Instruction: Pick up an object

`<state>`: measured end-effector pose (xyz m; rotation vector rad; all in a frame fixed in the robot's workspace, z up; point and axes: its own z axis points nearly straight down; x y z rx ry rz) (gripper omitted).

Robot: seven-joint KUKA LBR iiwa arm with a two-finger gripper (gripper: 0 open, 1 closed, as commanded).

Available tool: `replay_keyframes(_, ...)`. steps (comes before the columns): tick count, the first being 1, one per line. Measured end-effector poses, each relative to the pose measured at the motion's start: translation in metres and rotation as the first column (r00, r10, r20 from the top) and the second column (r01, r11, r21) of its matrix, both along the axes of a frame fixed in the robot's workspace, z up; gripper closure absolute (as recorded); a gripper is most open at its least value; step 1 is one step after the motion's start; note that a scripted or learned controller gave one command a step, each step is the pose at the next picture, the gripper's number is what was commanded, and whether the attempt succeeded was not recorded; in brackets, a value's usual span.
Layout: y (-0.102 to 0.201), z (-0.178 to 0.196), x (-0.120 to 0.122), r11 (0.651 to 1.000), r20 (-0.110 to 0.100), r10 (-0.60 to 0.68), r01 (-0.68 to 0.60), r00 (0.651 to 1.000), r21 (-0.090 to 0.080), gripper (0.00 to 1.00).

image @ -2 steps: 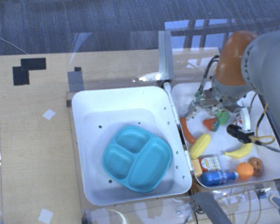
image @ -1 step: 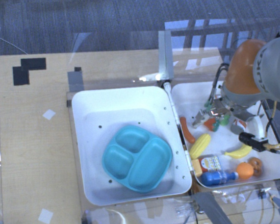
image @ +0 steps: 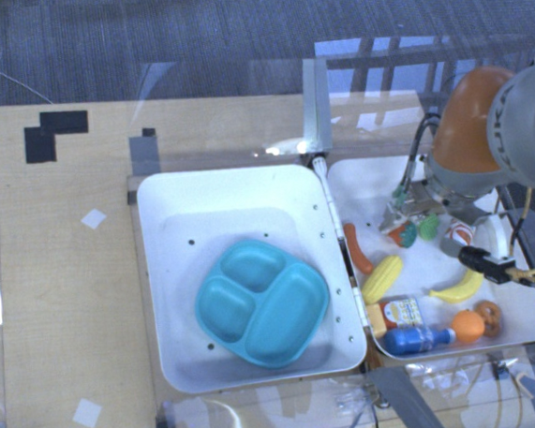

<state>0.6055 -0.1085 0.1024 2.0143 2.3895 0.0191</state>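
My gripper [image: 407,212] hangs low over the back middle of the right bin [image: 533,329], under the grey arm with the orange band [image: 467,133]. Just below it lie a small red-orange piece [image: 402,236] and a green piece [image: 428,228], very close to the gripper's tip; whether it touches them I cannot tell. A red-and-white item [image: 461,234] sits to their right. Further forward lie an orange sausage-like toy [image: 357,249], a yellow corn-like toy [image: 382,278], a banana [image: 459,287], a small carton [image: 402,313], a blue bottle [image: 417,340], an orange [image: 468,326] and a brownish fruit [image: 489,313].
The left bin [image: 163,209] holds a blue divided plate [image: 262,301]. A black-and-yellow cable piece [image: 499,269] juts from the arm over the right bin's right side. A metal post [image: 316,100] stands behind the wall between the bins.
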Motion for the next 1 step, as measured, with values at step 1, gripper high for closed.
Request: replay_keyframes(1, 0.0654, 0.0842, 0.0354, 0.978, -0.014, -0.207, 0.208, 0.978, 0.003, 1.0)
